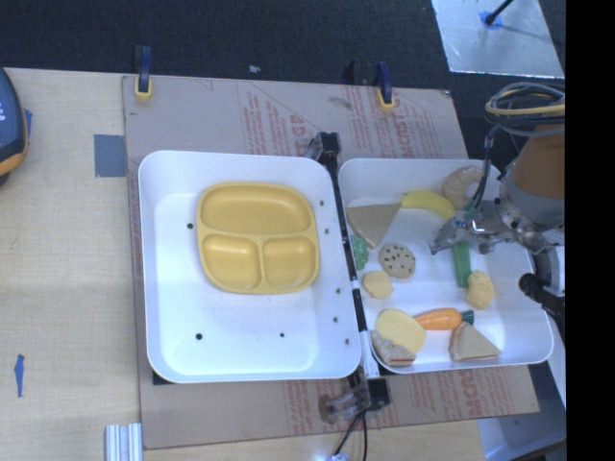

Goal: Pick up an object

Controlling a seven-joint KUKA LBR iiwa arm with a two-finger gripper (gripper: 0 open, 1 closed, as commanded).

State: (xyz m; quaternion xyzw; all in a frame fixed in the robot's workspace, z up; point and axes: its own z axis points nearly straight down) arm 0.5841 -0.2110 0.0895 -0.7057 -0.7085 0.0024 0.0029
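Note:
The right white bin (538, 349) holds several toy foods. Among them are a yellow banana (428, 202), a tan wedge (373, 221), a spotted cookie (396, 259), a green stick-like piece (462, 265) and a yellow corn piece (479, 289). An orange carrot (439, 319), a round yellow-topped bun (397, 334) and a tan slice (473, 344) lie near the front. My gripper (465, 234) hangs low over the bin's right half, just above the upper end of the green piece and right of the banana. Nothing is visibly held.
The left white bin (163, 334) carries a yellow divided plate (258, 235). A beige round item (463, 182) lies at the right bin's back, partly behind the arm. A small green piece (358, 251) and a pale yellow lump (377, 284) lie near the dividing wall.

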